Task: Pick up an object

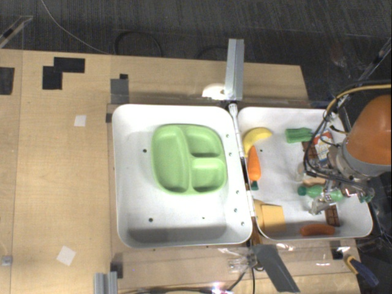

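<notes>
Over the right bin, the gripper hangs low beside a green item; how it stands I cannot tell. Left of that bin's banana and carrot lies a green tray.

No legible text, labels, brands or numbers anywhere — bins, bench, objects all unmarked.

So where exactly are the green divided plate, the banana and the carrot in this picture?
green divided plate [187, 158]: camera view, on the ridge where its compartments meet, left bin.
banana [256, 136]: camera view, middle of its yellow body, right bin.
carrot [253, 164]: camera view, middle of its orange length, right bin.
</notes>
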Controlling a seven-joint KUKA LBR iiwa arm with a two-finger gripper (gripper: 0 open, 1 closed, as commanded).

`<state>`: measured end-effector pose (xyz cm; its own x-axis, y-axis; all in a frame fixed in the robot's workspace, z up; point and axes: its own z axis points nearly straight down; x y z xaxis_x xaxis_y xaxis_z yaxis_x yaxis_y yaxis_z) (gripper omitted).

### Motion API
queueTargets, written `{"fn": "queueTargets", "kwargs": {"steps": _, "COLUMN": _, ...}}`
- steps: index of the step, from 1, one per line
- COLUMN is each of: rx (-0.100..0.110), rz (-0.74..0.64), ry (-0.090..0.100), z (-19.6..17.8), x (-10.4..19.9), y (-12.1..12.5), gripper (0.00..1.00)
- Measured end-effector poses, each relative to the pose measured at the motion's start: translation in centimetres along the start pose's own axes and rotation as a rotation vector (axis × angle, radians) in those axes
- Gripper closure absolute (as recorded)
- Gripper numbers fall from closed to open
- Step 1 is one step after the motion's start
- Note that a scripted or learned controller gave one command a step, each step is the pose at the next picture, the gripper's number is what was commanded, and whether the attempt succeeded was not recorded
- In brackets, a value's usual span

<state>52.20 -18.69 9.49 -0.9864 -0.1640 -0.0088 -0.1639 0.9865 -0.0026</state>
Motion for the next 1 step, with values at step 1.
{"fn": "queueTargets", "kwargs": {"steps": 1, "rx": 0.004, "rz": 0.040, "ry": -0.010, "z": 0.43, "x": 2.18, "y": -0.85, "gripper": 0.00}}
